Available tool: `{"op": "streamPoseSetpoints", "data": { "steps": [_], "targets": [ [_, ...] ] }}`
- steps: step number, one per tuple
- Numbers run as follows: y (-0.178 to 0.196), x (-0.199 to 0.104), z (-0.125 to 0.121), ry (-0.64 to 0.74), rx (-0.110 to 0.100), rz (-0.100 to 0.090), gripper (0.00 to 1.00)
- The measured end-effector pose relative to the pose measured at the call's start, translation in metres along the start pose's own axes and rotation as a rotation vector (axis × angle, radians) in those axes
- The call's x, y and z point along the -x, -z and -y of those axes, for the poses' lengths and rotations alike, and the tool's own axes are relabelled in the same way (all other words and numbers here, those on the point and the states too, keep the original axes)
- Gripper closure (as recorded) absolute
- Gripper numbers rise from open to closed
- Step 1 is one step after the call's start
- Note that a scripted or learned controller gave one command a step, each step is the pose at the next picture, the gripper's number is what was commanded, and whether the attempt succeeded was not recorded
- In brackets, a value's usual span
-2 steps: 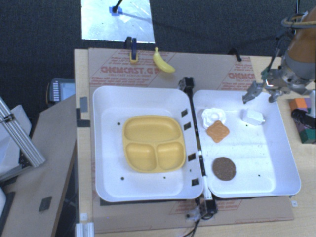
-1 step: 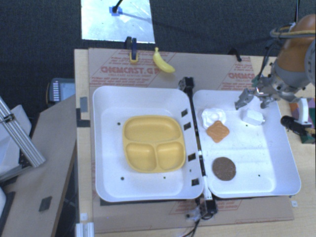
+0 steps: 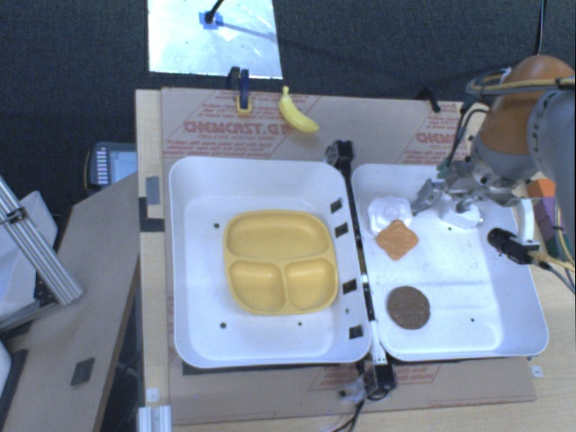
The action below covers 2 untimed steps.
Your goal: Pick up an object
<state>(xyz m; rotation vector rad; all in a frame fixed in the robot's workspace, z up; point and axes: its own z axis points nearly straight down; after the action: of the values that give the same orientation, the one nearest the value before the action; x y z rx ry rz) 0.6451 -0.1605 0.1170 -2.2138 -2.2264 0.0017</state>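
Overhead, we note the arm bent in from the right over the right bin's [image 3: 517, 327] far corner, wrist canted down-left, its gripper [image 3: 438, 193] low near a white crumpled object [image 3: 389, 211]; whether the claw is apart or together, we cannot tell. Just beside that object lies an orange cracker-like piece [image 3: 396, 238], a brown disc [image 3: 409, 307] nearer us, a yellow tray [image 3: 275, 261] in the left bin [image 3: 193, 268].

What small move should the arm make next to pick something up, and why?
Probably shift the gripper slightly left and down over the white object. It sits closest, in the right bin, with the cracker just beyond and nothing visibly held.
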Motion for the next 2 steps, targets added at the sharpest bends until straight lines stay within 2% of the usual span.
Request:
{"op": "streamPoseSetpoints", "data": {
  "steps": [1, 2],
  "targets": [
    [-0.014, 0.002, -0.005, -0.001, 0.019, 0.008, 0.00],
    [-0.002, 0.003, -0.007, 0.002, 0.028, 0.011, 1.00]
  ]
}}
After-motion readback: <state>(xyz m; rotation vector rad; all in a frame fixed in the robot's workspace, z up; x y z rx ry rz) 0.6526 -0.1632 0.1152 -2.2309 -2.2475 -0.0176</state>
